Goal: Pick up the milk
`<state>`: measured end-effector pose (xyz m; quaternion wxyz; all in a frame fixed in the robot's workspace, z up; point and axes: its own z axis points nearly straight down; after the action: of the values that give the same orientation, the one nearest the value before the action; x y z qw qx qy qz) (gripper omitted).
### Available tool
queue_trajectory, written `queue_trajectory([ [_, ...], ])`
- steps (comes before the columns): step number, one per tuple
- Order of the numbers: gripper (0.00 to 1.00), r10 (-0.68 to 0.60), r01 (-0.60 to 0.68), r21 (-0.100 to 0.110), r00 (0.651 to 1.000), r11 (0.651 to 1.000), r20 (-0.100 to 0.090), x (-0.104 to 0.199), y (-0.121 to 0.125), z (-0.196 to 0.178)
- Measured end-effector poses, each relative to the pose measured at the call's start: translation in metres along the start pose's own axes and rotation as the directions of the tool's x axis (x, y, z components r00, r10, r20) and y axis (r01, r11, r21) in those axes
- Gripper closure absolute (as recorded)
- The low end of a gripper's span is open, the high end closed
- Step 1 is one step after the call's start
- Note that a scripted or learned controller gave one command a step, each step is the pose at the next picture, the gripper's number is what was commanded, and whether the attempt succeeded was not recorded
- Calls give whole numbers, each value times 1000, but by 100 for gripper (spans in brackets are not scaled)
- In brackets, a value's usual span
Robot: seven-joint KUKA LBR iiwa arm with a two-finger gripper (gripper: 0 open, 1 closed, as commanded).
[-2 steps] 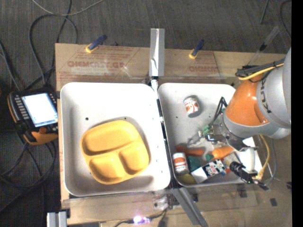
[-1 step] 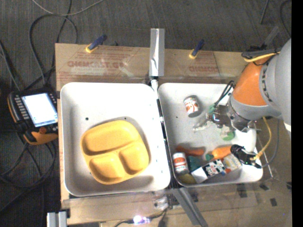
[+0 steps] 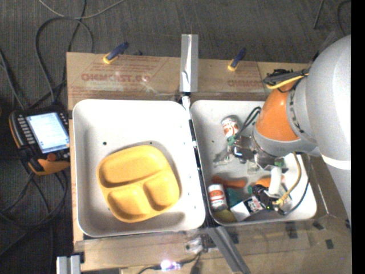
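From above, two white bins sit side by side on the cardboard-covered tabletop [image 3: 131,76]. The left bin [image 3: 85,130] holds a yellow tray [image 3: 138,182] with three compartments, lying flat a little toward the near side.

The arm [image 3: 319,113] reaches in from the right, its orange band [image 3: 276,119] hanging over the right bin [image 3: 205,124]. Below the band the pincer [image 3: 248,152] hovers low over the middle of that bin; whether it is open or closed, or gripping anything, I cannot tell, since the wrist and cables mask it.

Which item is the milk is hard to say. The likeliest is the small white carton [image 3: 240,209] lying tilted at the near edge of the right bin, just beside a dark green item [image 3: 234,197]. It is apart from the pincer, nearer the camera. A red-and-white can [image 3: 230,127] lies toward the far side, and a small red-labelled bottle [image 3: 216,197] stands near the left wall, with an orange carrot-like piece [image 3: 234,182] between them.

A teach pendant [image 3: 43,131] with a lit screen lies on the floor left of the tabletop.
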<state>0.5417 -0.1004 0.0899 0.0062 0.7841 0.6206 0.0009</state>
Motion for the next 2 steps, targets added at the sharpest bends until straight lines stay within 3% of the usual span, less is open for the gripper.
queue_trajectory([
  [1,0,388,-388,4,922,922,-6,-19,13,0],
  [2,0,564,-564,6,825,825,1,-22,94,3],
])
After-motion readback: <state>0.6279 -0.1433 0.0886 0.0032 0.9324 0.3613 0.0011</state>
